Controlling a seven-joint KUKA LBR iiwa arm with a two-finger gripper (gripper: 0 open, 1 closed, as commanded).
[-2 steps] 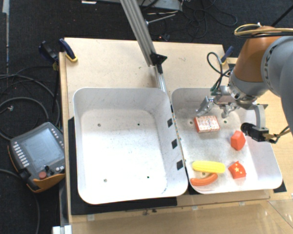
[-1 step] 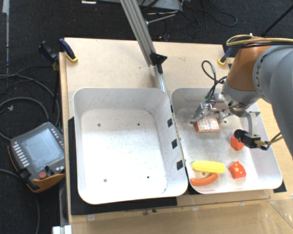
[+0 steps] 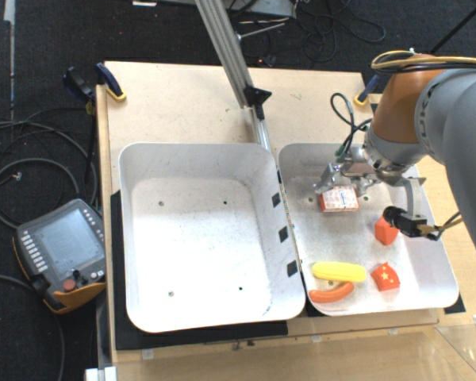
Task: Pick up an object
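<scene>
My gripper (image 3: 346, 179) hangs low over the back part of the right bin (image 3: 444, 280), reaching in from the right under the orange wrist band. Just in front of it, touching or nearly touching its tip, is a small red and white box (image 3: 338, 202). I cannot see whether the box rests on the bin floor or is lifted. An orange block (image 3: 385, 232) sits to the box's right. Near the bin's front edge are a yellow banana-shaped piece (image 3: 339, 272), an orange sausage-shaped piece (image 3: 332, 294) and a red block (image 3: 385, 277).
The left bin (image 3: 135, 165) adjoins the right one along a raised shared rim (image 3: 284, 213). A slanted metal pole (image 3: 226, 42) comes down to the bins' back junction. A black cable end (image 3: 404, 221) hangs from the arm beside the orange block. A teach pendant (image 3: 59, 252) lies off the bench's left.
</scene>
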